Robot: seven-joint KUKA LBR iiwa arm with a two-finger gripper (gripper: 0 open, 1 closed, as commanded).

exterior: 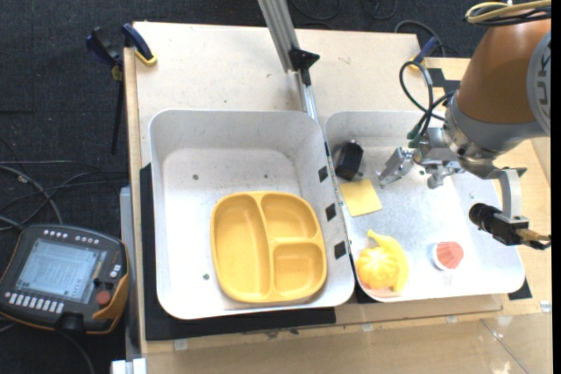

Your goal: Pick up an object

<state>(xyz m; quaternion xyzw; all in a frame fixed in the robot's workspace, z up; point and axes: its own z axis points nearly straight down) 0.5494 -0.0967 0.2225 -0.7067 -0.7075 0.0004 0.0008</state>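
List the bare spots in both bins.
Left bin: bare floor behind the yellow tray. Right bin: bare strip between yellow toy and red piece. Crowded around the tool, black item, yellow card.

Legible markings, my survey: none. The handheld control pendant (pixel 60 278) on the floor off the bench's front-left corner has a lit screen, its contents too small for me to read. The small dark tags on the wall between my two bins (pixel 330 193) show no readable characters.
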